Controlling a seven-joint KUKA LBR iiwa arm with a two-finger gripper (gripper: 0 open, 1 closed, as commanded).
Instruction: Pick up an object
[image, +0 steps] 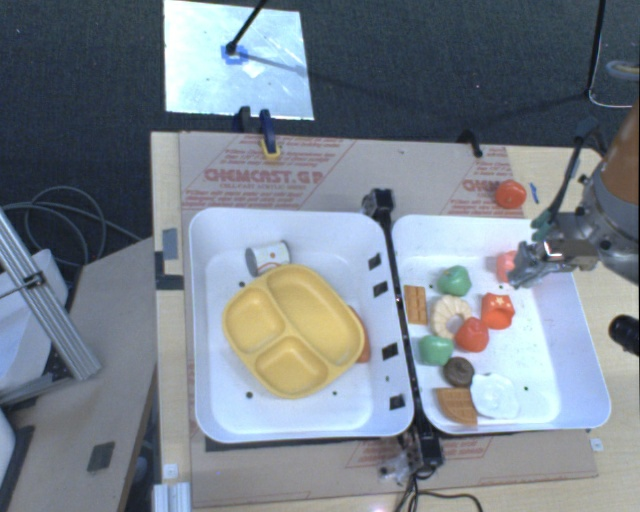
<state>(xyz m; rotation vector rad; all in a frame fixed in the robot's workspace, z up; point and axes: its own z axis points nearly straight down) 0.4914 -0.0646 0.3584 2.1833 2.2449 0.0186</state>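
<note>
Brown cracker (456, 404) at right bin (578, 330) front edge. Gripper (527, 262) low over back of bin, touching or just above pink-red piece (506, 265). Fingers: cannot tell, blurred. Step: approach/grasp. Next: close on piece, lift straight up.

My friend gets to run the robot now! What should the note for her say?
Gripper: above the right bin, near its far right side; nothing visibly held.
Right bin: toy food, including a green piece, red piece, beige ring, brown piece and white disc. A pink-red piece lies beside the gripper.
Left bin: yellow divided plate, small white cup.
Done: nothing lifted yet.
Left: pick up one object.
</note>
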